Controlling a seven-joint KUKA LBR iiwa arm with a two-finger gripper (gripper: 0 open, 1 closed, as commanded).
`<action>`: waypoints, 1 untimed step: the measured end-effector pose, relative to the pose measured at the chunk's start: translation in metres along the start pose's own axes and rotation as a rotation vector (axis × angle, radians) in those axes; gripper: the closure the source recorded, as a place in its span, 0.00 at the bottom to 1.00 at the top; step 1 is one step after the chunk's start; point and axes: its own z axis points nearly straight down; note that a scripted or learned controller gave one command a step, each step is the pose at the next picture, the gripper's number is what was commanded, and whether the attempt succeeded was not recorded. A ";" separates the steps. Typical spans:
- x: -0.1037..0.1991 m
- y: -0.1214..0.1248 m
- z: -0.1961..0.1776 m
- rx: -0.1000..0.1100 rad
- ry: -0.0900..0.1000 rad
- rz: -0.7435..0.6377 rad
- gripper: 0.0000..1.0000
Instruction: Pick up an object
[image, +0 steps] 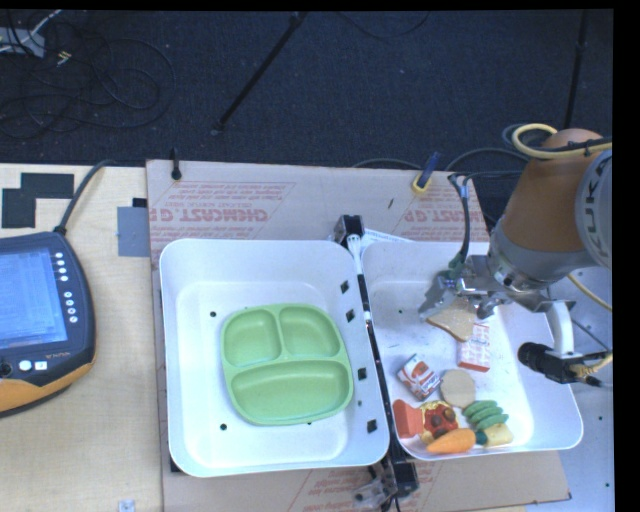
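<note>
My gripper (452, 296) hangs low over the back of the right bin (560, 440), just above a tan slice of toast (452, 323). Whether it touches the toast I cannot tell. Right of the toast lies a red and white packet (478, 347). Nearer the front are a small red and white carton (418, 377) and a round tan cookie (458, 388). At the front wall sit a red piece (404, 414), a pizza-like piece (437, 419), an orange carrot (452, 442), green beans (484, 412) and a yellow bit (498, 434).
The left bin (190, 290) holds a green divided plate (287, 362). A tablet-like pendant (40, 310) lies on the bench at far left. The arm (550, 215) comes in over the right bin's back right corner.
</note>
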 end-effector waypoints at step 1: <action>0.018 -0.061 0.042 0.011 0.004 0.000 0.00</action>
